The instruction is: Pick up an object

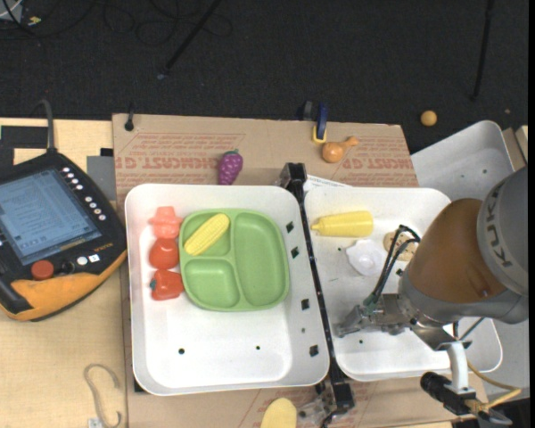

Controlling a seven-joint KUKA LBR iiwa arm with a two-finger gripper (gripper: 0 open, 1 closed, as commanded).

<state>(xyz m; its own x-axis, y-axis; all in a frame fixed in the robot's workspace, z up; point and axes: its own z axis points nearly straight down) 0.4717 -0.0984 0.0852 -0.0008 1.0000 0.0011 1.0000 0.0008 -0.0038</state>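
A yellow lemon [279, 412] sits at the bottom edge, just below the left bin [160, 355]. Beside it the arm [468, 261] leans in from the right over the right bin [374, 355], its jaws [349, 325] low over that bin's floor near the middle divider; I cannot tell whether they are wide or narrow, and I see nothing between them. Farther up that bin lie a pale white object [366, 259] and a yellow bottle [342, 225]. In the left bin a green tray [250, 275] carries a corn cob [204, 234], with red toys [164, 255] at its left. On the counter to the left rests the pendant [43, 230]. Beyond the bins, on cardboard [178, 154], lie purple grapes [229, 166] and an orange gourd [335, 150].
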